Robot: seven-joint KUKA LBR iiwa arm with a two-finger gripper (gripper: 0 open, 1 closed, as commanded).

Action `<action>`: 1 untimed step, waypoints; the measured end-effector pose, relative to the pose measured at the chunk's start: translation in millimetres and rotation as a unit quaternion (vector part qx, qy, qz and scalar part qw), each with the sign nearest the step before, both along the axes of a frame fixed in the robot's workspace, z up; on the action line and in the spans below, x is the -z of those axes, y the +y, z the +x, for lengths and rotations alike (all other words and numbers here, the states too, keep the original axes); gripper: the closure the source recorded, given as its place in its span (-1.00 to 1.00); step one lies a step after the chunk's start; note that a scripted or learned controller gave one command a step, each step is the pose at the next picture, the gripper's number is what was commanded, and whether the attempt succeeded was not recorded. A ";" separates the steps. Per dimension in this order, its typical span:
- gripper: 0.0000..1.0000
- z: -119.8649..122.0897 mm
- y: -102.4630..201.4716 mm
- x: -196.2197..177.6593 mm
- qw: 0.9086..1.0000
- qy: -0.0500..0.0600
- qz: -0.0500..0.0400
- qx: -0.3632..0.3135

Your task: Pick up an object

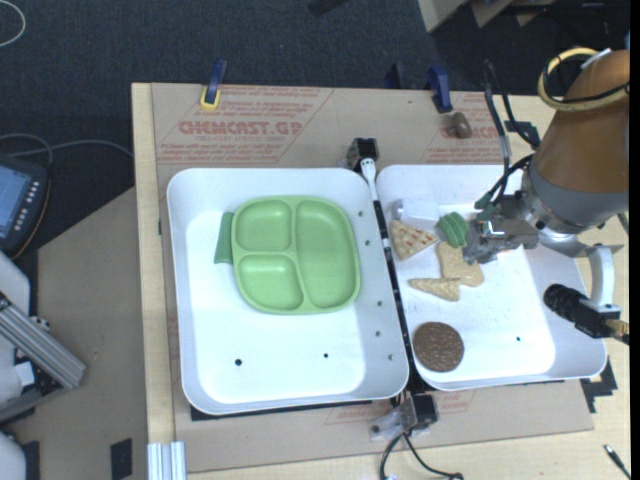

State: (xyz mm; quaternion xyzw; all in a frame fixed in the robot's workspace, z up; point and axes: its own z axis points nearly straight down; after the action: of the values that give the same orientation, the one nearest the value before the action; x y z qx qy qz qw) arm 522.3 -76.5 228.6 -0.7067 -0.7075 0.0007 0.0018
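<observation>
Step in hand, by my judgement: the approach to a grasp, nothing lifted yet. The gripper [483, 240] sits low in the right bin [520, 353], near its far edge, over a cluster of items: a green piece [452, 229], tan wedges [411, 238] and a beige piece [458, 266]. How far the gripper stands apart, I cannot tell. Next move calls for closing squarely on one item. A brown disc [438, 346] lies near the bin's near edge.

arm [585, 118] cropped at right, jaws obscured
</observation>
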 end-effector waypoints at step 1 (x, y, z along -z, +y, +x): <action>1.00 0.9 -13.1 13.8 1.000 0.000 0.000 0.002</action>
State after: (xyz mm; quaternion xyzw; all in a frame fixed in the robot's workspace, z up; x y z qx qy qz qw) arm 523.3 -89.6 214.9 -0.7078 -0.7064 0.0013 0.0018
